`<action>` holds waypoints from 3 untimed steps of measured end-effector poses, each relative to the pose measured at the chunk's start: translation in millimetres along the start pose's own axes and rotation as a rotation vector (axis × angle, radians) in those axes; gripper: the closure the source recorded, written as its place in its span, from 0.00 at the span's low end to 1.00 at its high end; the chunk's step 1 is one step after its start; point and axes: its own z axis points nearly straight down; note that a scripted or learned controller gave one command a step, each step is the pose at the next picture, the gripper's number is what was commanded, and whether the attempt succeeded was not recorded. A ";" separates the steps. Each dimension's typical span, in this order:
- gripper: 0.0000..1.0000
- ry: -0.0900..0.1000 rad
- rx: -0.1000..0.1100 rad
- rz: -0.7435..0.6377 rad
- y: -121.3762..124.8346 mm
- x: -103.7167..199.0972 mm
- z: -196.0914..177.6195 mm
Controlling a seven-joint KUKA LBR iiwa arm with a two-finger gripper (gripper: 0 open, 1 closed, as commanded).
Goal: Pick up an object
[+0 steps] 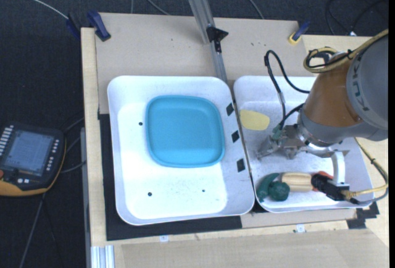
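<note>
Gripper (271, 148), grip state unreadable, hangs mid right bin (295, 206). Yellow piece (254, 119) lies at eleven o'clock, just beside; green-headed brush (281, 187) at six, along the front rim.

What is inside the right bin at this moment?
The right bin holds a pale yellow flat piece, a green lump and a wooden-handled tool along its near edge. The gripper hangs over the middle; the arm covers the bin's right part.

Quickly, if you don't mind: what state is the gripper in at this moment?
Gripper: low in the right bin, near a yellow piece; whether it is open or closed cannot be told.
</note>
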 end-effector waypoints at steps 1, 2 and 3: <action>1.00 0.000 -0.004 0.000 1.3 0.0 -12.4; 1.00 -0.001 -0.007 0.000 0.2 -6.6 -56.7; 1.00 -0.001 -0.009 0.000 7.4 -14.5 -110.6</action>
